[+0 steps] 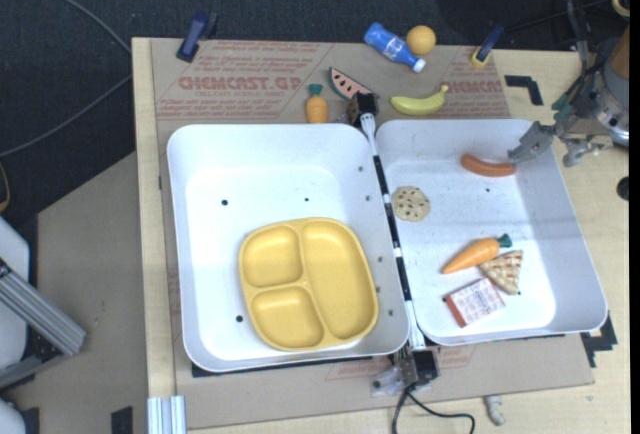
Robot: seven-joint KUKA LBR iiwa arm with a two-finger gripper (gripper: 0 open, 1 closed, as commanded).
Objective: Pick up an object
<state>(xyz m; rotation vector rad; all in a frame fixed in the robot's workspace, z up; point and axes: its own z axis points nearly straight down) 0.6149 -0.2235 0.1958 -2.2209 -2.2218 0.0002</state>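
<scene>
1. Two shallow white bins sit side by side on the counter (150,222). The left bin (200,162) holds a yellow divided plate (306,282) with three compartments, lying toward its near edge.
2. The right bin (560,222) holds the loose items: a sausage (487,164) near the far edge, a cookie (410,203) close to the rim shared with the left bin, a carrot (472,254) toward the middle, a pizza slice (504,271) touching the carrot's leafy end, and a red and white packet (474,301) just beside the pizza slice, nearest the front.
3. The tool (560,144) reaches in at the right bin's far right corner, above the rim. Its two fingers are spread apart, with nothing between them. The left finger's tip lies just beside the right end of the sausage.
4. Behind the bins, on the brown board, lie a banana (419,101), a watermelon slice (347,82), a small orange toy carrot (317,107), a blue bottle (393,46) and an orange ball (421,39) touching the bottle.
5. Blue clamps (194,36) grip the board's far edge.
</scene>
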